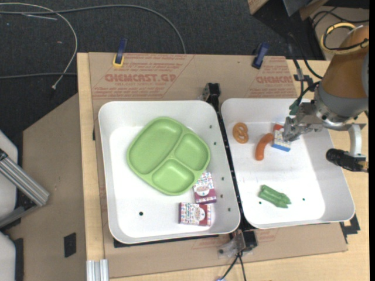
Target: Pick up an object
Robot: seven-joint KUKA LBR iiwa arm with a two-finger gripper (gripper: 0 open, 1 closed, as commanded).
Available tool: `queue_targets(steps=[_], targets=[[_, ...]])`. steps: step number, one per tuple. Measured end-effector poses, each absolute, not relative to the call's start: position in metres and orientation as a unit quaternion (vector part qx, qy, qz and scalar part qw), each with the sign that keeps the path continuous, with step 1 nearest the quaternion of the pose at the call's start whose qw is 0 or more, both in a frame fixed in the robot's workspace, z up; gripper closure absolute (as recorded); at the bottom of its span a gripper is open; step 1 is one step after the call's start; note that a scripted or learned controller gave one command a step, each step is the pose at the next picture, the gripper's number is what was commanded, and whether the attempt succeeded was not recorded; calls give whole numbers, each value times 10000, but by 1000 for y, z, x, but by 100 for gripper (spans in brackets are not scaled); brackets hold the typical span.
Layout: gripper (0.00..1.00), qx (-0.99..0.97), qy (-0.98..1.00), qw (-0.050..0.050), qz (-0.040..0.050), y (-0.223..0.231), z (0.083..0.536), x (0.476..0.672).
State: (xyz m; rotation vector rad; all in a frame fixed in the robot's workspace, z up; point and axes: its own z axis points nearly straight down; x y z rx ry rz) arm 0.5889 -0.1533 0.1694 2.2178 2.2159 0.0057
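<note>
Bins number two on the table: the left bin point(111, 157) holds one green divided plate point(169, 155) and two small cartons point(199, 204). The right bin point(334, 204) holds one pretzel point(240, 133), one orange sausage point(262, 147), one green pod point(274, 196) and one blue-edged box point(280, 139) under the end effector point(291, 130), whose grip cannot be told.

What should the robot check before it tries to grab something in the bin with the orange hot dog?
1. Gripper is over the right bin: ok.
2. A thing lies under it, a small white and blue object beside the orange sausage: ok.
3. Fingers open wide enough: cannot tell.
4. Something already held between the fingers: cannot tell.
5. Pretzel and green toy lie apart from the gripper: ok.
</note>
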Motion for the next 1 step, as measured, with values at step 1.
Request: queue_targets(steps=[1], targets=[[100,7067,7076,33,20,-154,219,591]])
